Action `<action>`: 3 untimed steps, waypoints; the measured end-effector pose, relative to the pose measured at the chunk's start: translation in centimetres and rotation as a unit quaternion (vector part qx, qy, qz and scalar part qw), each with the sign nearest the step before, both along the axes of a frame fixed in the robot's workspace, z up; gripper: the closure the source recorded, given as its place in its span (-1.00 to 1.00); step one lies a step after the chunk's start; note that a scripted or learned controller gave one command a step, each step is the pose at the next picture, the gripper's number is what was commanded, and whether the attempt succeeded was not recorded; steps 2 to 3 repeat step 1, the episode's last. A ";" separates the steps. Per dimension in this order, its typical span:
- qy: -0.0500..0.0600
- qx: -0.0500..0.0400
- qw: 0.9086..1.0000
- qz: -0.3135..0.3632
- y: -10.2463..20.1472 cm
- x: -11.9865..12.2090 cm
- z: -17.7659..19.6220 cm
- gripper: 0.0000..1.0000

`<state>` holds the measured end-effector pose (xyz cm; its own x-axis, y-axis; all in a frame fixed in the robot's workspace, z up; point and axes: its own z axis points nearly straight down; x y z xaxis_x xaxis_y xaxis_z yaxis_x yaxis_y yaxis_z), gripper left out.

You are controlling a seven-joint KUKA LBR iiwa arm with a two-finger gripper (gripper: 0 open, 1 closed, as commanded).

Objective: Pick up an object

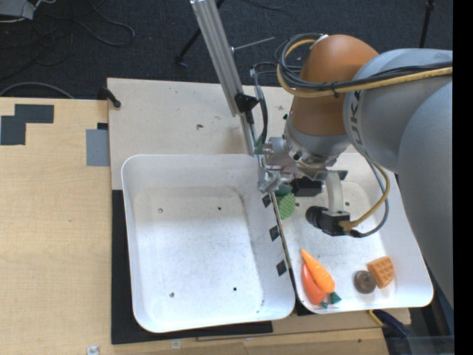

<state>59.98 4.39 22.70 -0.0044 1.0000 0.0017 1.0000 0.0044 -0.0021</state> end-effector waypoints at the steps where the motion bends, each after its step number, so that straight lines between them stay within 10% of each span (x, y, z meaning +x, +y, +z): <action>1: -0.001 -0.001 1.000 -0.001 4.0 2.4 1.0 1.00; 3: -0.001 -0.001 1.000 -0.001 4.0 2.4 1.0 1.00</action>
